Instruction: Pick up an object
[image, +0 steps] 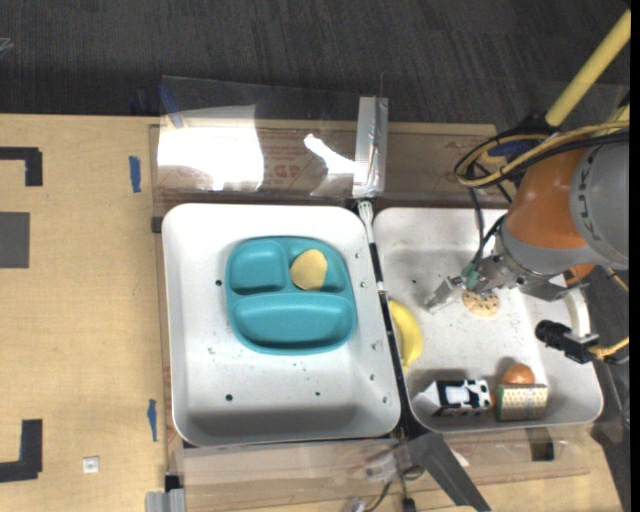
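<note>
Over the right bin (590, 400), the hand (470, 285) hangs low beside a small round cookie (483, 303) (whether it is open, I cannot tell). This looks like the approach; next it must settle over the cookie and close.

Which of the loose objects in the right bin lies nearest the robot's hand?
The small round cookie, directly beside the hand. The banana, the black-and-white toy and the orange-topped block lie further off toward the bin's edges.

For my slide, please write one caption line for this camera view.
The gripper hovers over the right bin near a small cookie; a teal tray fills the left bin.
</note>
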